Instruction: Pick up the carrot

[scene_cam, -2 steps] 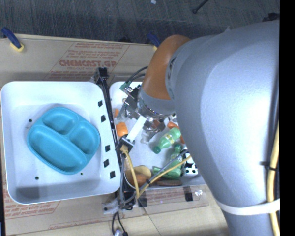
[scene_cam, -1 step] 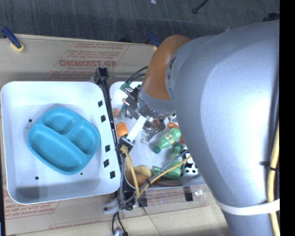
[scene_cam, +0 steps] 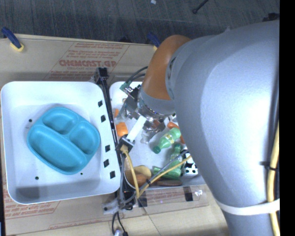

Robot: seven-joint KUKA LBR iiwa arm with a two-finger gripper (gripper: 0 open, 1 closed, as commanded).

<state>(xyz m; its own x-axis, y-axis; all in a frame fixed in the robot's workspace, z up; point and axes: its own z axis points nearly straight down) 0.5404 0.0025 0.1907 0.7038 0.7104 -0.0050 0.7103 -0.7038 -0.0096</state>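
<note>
The hand point(scene_cam: 137, 127) hangs low in the right bin point(scene_cam: 119, 88); I cannot tell its state. The carrot point(scene_cam: 122, 129) lies just left of it, probably light, stiff, smooth plastic; best pinched across its middle.

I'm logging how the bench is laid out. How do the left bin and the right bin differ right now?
The left bin lies in full view; the right bin is mostly covered by the grey arm. The left bin holds one blue divided tray; the right bin holds a clutter of small items, among them a green bottle and an orange piece. Both are shallow and white.
</note>
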